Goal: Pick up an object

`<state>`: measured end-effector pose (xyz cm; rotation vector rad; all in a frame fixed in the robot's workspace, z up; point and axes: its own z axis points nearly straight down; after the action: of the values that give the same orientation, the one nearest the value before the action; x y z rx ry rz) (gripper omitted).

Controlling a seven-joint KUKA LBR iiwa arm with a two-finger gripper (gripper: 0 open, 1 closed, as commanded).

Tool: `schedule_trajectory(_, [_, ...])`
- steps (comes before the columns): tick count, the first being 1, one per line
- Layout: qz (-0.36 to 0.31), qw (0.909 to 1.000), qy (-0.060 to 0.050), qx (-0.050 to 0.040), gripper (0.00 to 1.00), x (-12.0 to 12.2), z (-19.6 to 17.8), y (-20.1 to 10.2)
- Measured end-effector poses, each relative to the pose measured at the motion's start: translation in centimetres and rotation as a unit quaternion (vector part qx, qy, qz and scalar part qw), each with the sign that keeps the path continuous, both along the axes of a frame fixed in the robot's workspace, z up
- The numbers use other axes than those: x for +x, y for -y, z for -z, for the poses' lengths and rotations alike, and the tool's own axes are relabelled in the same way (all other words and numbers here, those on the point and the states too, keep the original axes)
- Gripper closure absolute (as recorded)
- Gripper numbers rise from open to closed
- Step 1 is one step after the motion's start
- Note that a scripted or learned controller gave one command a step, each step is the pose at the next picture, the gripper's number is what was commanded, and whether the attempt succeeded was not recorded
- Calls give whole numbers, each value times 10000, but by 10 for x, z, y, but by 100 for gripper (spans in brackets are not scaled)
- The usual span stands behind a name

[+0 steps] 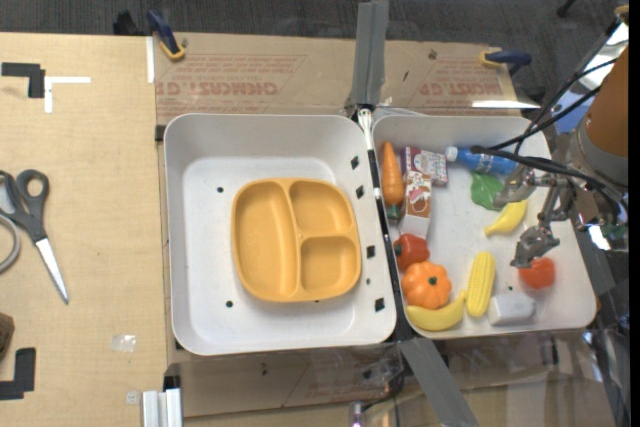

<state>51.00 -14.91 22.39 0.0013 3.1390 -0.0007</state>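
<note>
Small round red tomato (539,273) beside fingers (533,241)

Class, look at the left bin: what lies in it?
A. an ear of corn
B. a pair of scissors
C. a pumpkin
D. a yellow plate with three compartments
D: the yellow plate with three compartments lies in the left bin; the scissors lie outside on the bench.
</note>
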Motion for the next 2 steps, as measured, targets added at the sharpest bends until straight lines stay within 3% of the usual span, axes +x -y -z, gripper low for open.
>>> schedule_trajectory(1, [-294,9996,-8,3,0,20,115,-29])
schedule_trajectory(2, [-221,9997,36,-10,0,-17,130,-37])
